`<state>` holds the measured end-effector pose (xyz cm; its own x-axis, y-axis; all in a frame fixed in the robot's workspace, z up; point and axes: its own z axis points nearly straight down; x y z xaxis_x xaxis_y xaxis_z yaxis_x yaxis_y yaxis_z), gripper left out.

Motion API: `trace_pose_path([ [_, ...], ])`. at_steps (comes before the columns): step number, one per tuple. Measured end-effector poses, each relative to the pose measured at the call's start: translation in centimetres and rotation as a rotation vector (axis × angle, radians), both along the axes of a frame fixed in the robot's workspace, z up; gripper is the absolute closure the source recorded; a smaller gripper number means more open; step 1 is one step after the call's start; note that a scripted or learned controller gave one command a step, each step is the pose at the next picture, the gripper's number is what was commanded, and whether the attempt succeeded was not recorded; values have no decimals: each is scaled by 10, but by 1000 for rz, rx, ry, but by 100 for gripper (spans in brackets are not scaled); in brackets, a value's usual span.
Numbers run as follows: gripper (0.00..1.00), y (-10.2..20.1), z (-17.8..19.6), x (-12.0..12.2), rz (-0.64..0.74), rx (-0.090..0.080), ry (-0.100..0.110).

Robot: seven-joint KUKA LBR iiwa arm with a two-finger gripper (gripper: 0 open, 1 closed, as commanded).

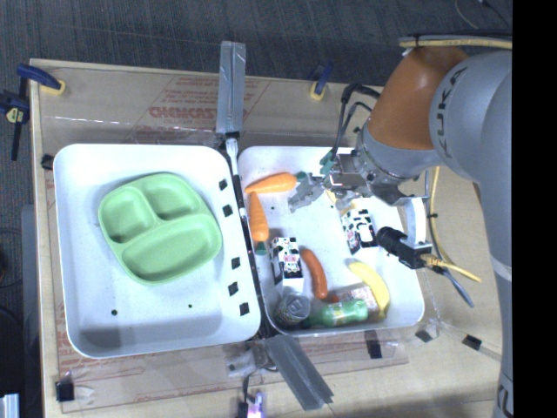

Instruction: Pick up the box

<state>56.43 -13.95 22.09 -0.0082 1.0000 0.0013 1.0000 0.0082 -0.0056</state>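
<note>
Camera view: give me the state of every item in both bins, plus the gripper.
Green divided plate: flat in left bin.
Two carrots: lying, right bin.
Cow-print box: lying beside hot dog.
Second box: lying under wrist.
Banana, green bottle, can: lying near front wall.
Gripper: above bin.

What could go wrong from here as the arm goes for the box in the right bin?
1. Two cow-print boxes lie in the right bin: one mid-bin, one near the end effector. It might target either.
2. The mid-bin box sits tight between a carrot and a sausage, so a grasp could catch a neighbour.
3. The end effector hovers beside another carrot and may bump it while descending.
</note>
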Motion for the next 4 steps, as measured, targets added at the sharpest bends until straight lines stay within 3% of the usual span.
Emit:
trace_pose_path([
  [1, 0, -6, -123, -52, -107, -6, -19],
  [2, 0, -31, -130, 15, -148, 0, -2],
  [3, 100, -30, -120, 15, -144, 2, 1],
  [4, 100, -65, -33, -18, 5, -1, -3],
])
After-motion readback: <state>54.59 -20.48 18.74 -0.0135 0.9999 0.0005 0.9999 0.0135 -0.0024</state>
